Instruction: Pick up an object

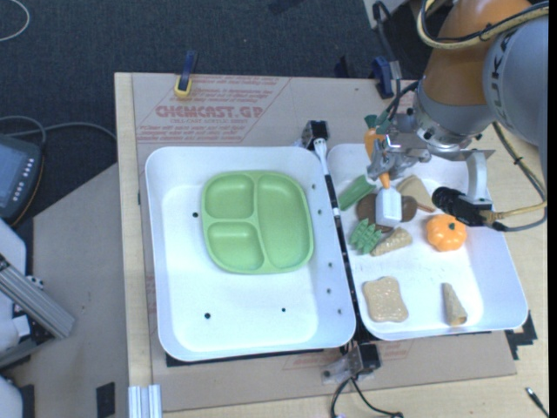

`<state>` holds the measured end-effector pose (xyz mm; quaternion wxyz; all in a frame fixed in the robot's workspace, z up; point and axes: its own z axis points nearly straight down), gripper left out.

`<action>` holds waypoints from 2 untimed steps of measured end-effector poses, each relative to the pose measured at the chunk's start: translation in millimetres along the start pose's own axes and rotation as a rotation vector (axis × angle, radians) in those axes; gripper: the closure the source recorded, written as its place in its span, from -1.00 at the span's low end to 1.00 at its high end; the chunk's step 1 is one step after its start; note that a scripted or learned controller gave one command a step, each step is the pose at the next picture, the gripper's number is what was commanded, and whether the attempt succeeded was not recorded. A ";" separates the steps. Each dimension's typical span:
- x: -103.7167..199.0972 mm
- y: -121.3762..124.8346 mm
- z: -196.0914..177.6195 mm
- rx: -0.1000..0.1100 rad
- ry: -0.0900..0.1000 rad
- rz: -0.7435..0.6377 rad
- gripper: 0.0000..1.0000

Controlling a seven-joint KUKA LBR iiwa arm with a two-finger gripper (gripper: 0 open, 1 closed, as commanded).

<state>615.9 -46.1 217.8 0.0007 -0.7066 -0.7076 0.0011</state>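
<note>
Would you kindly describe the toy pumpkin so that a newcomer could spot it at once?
Find the right-hand white bin, the crowded one. Toward its right side sits a small pumpkin. It alone is round and bright orange; its neighbours are tan, brown or green.

Arm [526, 68] reaches in from right, grey link angled downward. Orange band [477, 20] above wrist [448, 116]. Gripper [385, 172] points straight down, set low.
</note>
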 end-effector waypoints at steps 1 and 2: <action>1.6 -13.2 -14.0 -0.001 0.001 0.002 1.00; -5.2 -15.0 0.5 0.002 0.000 0.002 1.00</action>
